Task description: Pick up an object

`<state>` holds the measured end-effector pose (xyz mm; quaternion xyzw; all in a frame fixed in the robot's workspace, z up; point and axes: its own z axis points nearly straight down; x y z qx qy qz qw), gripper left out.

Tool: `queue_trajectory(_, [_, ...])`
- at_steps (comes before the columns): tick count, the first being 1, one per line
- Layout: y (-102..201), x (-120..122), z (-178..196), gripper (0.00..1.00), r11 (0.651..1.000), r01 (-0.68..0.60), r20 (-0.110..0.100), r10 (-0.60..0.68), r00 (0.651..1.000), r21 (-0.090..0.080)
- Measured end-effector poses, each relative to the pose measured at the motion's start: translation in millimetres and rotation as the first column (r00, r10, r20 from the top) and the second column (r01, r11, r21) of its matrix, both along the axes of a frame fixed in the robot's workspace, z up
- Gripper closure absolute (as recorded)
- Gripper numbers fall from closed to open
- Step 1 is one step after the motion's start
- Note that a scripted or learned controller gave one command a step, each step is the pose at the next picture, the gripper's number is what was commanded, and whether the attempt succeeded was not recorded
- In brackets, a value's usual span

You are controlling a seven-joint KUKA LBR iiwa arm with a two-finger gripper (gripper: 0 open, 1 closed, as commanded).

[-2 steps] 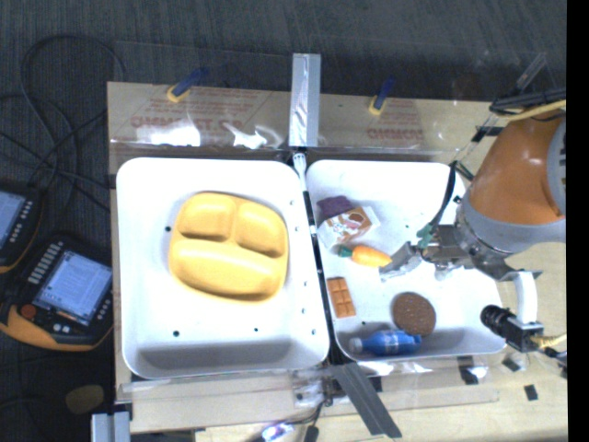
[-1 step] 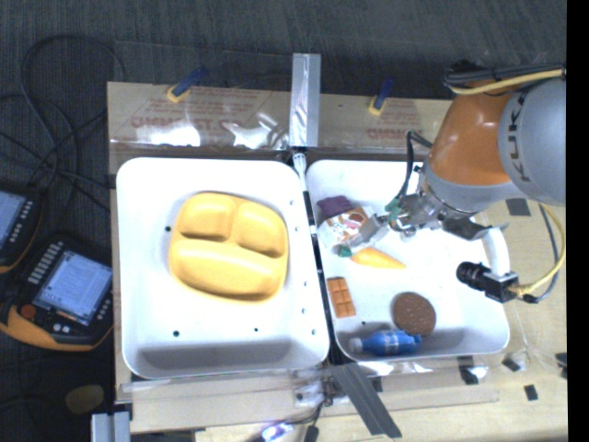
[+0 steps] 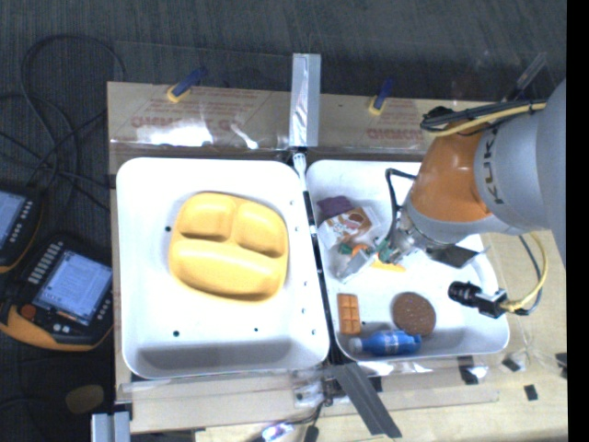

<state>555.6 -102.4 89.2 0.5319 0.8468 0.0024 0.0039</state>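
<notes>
My gripper (image 3: 390, 248) reaches down into the right bin (image 3: 488, 339), its tip among a cluster of small items. A small yellow piece (image 3: 390, 265) lies just under the tip. Left of it are a clear crinkled wrapper (image 3: 350, 260) and a brown snack packet (image 3: 347, 221), with a purple item (image 3: 332, 206) behind them. Nearer the front lie an orange block (image 3: 348, 312), a round brown disc (image 3: 414, 312) and a blue bottle-like object (image 3: 390, 343). The wrist hides whatever sits directly below it.
The left bin (image 3: 147, 339) holds a large yellow divided tray (image 3: 229, 244). The arm's grey body and orange band (image 3: 451, 184) cover the right bin's back right corner. A black cable fitting (image 3: 475, 296) hangs by the right wall. Handheld devices (image 3: 57, 284) lie off the bench at left.
</notes>
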Motion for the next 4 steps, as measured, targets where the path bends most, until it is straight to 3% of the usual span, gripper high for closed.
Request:
queue_trajectory(1, [19.9,71.9,94.8,0.0,0.998,-0.058,-0.008,0.058,0.998,0.0])
queue_trajectory(2, [-1.2,33.2,7.7,0.0,0.991,-0.135,-0.01,0.135,0.991,0.0])
queue_trajectory(3, [-16.2,13.8,0.2,0.0,0.939,0.345,0.002,-0.345,0.939,0.004])
queue_trajectory(4, [41.4,-19.4,93.8,0.0,0.905,0.425,-0.012,-0.425,0.905,-0.002])
